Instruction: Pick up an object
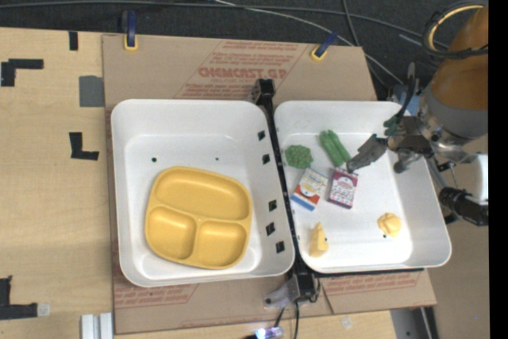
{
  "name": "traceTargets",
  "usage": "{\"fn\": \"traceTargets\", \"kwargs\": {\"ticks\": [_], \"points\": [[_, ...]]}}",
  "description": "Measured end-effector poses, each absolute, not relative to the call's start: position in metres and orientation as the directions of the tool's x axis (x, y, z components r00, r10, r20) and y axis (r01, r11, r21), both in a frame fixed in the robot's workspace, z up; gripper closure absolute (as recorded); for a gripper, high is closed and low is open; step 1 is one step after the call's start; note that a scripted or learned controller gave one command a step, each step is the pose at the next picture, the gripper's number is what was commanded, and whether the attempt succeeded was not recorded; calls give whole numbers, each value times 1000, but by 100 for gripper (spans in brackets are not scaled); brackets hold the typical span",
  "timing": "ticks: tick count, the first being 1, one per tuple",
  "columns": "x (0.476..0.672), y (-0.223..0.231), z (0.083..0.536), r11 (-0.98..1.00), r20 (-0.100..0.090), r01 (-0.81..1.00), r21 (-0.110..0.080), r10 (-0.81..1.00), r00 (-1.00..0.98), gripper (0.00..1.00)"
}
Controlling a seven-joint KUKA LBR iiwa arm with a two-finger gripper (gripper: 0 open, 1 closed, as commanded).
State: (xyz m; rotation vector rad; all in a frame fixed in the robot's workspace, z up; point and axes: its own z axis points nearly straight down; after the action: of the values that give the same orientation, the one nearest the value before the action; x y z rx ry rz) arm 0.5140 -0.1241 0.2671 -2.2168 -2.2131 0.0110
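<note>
As the small purple packet (343, 190) lies flat mid right bin (413, 254), beside the white card (309, 190), it is judged the likely target. The gripper (359, 159) is held just above its top edge, fingers apart, nothing clamped.

Arm (459, 83) perhaps cropped at right

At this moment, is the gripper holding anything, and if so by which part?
Nothing is visibly held. The gripper hangs over the right bin, its tip just above the purple card, and nothing shows between its fingers.
</note>
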Motion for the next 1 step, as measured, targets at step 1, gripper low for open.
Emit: {"fn": "traceTargets", "kwargs": {"ticks": [1], "points": [[516,-124,272,1,0,1000,-1,1000,-1,0]]}}
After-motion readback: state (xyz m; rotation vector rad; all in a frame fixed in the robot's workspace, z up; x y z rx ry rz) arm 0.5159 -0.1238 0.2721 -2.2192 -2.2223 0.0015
